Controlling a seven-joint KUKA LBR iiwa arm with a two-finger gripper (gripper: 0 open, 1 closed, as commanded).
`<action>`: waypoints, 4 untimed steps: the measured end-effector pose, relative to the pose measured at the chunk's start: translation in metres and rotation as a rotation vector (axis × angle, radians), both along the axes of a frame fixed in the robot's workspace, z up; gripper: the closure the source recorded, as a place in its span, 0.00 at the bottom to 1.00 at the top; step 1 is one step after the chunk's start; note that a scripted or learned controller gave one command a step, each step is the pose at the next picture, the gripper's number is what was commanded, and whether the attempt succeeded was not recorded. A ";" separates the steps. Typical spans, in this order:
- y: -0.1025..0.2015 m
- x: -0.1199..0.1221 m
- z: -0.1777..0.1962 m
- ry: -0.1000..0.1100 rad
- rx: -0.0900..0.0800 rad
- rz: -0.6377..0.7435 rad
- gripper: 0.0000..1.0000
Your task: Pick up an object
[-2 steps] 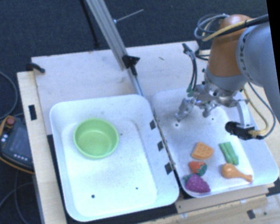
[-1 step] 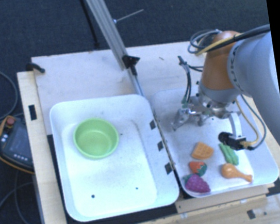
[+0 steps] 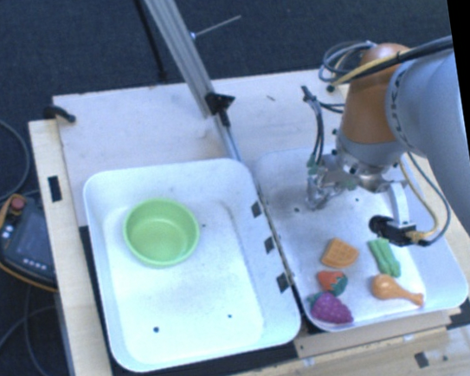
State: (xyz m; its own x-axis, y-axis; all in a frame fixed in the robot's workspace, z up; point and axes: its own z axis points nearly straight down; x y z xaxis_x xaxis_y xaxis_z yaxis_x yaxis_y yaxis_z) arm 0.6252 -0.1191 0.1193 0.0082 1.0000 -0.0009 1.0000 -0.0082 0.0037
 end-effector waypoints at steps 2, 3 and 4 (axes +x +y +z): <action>-0.003 0.012 0.116 -0.004 0.000 0.011 1.00; 0.049 0.022 0.108 0.002 0.001 0.015 1.00; 0.095 0.035 0.117 0.001 0.002 0.016 1.00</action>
